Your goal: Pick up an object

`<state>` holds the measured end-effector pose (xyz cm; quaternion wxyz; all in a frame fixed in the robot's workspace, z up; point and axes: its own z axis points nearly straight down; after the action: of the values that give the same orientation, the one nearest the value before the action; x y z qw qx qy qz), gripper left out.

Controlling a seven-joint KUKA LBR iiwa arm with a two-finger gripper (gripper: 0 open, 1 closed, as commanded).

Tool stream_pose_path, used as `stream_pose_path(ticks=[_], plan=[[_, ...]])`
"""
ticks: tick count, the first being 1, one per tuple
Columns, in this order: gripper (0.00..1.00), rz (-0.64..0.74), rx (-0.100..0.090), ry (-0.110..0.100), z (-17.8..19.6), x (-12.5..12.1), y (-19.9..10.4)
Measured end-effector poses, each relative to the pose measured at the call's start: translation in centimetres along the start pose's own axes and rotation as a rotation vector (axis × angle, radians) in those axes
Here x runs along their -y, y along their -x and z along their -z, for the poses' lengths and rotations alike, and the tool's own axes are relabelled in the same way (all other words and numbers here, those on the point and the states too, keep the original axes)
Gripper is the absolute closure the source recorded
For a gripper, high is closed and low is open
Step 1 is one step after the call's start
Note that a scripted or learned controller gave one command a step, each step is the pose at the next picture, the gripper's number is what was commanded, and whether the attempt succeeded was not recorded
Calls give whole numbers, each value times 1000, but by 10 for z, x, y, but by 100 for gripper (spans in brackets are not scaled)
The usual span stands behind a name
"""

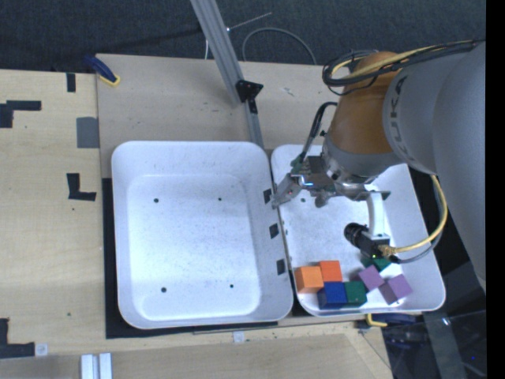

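Several small blocks lie clustered at the near end of the right bin [418,212]: two orange blocks [309,278] [331,271], a blue block [334,294], a green block [356,293] and two purple blocks [370,277] [395,288]. My gripper [304,189] hangs over the upper left part of the right bin, close to the wall it shares with the left bin. It is well above and behind the blocks, with nothing seen in it. The orange wrist band [359,125] and the grey arm cover the bin's far right part.
The left bin [189,227] sits beside the right one, its rim touching it. A slanted metal pole [225,54] runs down to the bins' far junction. A black cable fitting [359,235] hangs off the wrist above the blocks. Tan bench surface surrounds both bins.
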<state>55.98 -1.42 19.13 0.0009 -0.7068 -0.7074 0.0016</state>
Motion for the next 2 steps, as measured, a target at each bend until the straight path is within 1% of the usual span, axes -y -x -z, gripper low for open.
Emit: stream_pose_path(ticks=[1,2], plan=[[0,-1,0,10,146,45,14],[0,-6,1,0,127,42,64]])
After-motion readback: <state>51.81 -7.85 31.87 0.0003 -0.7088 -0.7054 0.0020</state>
